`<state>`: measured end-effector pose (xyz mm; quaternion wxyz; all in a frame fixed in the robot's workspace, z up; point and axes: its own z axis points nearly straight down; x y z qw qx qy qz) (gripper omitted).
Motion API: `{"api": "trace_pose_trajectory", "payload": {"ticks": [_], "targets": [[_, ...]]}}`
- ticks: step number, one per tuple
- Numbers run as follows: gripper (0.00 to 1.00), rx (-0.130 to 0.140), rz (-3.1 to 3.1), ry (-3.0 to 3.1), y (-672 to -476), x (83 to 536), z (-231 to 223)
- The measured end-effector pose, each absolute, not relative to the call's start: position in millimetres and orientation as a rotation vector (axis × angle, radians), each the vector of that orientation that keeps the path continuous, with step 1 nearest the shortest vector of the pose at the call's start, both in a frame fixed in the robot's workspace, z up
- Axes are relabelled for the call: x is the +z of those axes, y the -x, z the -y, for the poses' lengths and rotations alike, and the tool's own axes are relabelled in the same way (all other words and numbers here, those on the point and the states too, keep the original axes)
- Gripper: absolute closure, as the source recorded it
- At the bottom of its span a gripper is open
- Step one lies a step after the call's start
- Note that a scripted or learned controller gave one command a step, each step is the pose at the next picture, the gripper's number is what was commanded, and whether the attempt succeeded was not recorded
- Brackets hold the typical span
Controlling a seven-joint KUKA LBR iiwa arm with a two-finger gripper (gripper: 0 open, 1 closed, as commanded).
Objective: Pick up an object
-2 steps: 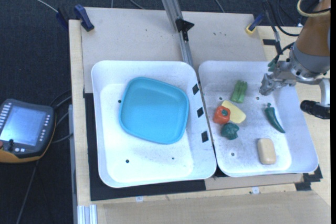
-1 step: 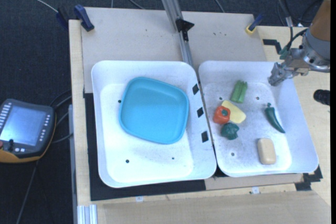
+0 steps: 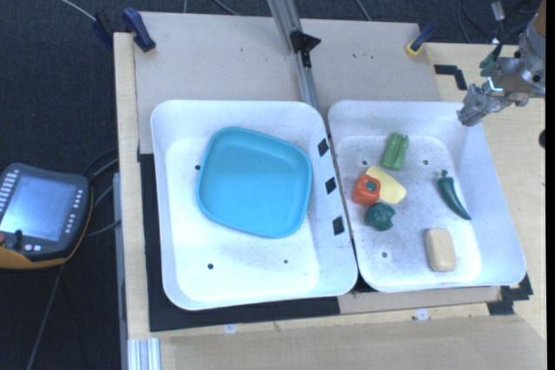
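Camera view: end effector (image 3: 475, 110) hangs over upper right rim of right white bin (image 3: 486, 159), nothing between its fingers; open or closed, cannot tell. Nearest candidate, dark green plastic chili pepper (image 3: 452, 194), lies loose below, likely easiest reach.

Glossy white plastic bins (image 3: 173, 186), smooth matt blue plate (image 3: 254, 181), pale wooden bench (image 3: 217, 56).

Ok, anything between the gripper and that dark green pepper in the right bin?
Nothing visible. The gripper hangs over the right bin's upper right rim, and the dark green pepper lies apart from the other items.
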<state>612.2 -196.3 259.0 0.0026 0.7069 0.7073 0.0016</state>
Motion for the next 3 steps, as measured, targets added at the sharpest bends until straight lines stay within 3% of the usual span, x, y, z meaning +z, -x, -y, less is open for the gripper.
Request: {"api": "trace_pose_trajectory", "payload": {"ticks": [1, 3], "targets": [[1.0, 0.002, -2.225, -2.218, -586.4, 258.4, 150.5], [1.0, 0.0, -2.227, -2.218, -555.7, 232.8, 46.7]]}}
